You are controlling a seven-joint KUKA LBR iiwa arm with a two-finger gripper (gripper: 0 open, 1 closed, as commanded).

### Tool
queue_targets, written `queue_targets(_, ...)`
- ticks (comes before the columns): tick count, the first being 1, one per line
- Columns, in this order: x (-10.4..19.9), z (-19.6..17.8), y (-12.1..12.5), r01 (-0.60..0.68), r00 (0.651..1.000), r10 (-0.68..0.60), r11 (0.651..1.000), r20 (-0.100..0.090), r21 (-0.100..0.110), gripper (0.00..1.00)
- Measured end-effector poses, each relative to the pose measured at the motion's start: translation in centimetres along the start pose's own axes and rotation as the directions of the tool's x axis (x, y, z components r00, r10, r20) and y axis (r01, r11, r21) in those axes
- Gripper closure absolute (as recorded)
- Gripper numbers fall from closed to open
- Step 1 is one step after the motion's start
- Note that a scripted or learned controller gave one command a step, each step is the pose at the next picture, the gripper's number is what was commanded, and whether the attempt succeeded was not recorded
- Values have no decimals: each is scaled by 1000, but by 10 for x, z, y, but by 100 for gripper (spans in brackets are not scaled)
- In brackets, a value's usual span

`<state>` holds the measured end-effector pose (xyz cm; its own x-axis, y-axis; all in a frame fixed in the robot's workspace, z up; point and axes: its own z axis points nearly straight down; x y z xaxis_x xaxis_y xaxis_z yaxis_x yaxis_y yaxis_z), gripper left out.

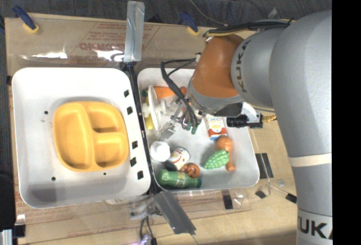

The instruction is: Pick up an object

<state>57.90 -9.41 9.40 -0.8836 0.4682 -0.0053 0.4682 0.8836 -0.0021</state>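
While the grey arm point(293, 97) is reaching in from the right, its orange band point(217, 69) is hanging over the back of the right white bin point(248, 173), and the tool point(183, 117) is sitting low inside that bin, near its left wall. Whether the tool is apart, together or clamped on anything, I cannot tell, since its tip is blending into the clutter beneath it.

Several small objects are lying in the right bin. A green bottle point(179, 179) is lying on its side along the front wall. Just behind it, a small reddish-brown round item point(192, 170) is resting beside a white piece with red markings point(179, 156), and a white cap-like object point(159, 151) is sitting to their left. A bumpy green toy point(216, 160) is lying toward the right, with an orange piece point(224, 143) just behind it and a small red and white carton point(215, 126) standing further back. Pale yellowish and white items point(152, 105) are leaning along the left wall, close to the tool.

The left white bin point(34, 91) is holding a yellow divided tray point(90, 135), lying flat near its middle.

Both bins are sitting side by side on the worktop point(73, 35), where a strip of grey tape point(134, 32) is running up from between them.
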Motion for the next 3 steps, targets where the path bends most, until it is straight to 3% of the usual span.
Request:
queue_targets(1,7,2,-81,5,1000,-5,1000,-4,0,0)
queue_targets(2,-98,3,-36,191,981,-191,981,-11,-2,0)
queue_targets(3,-44,1,-77,100,995,-100,995,-4,-4,0)
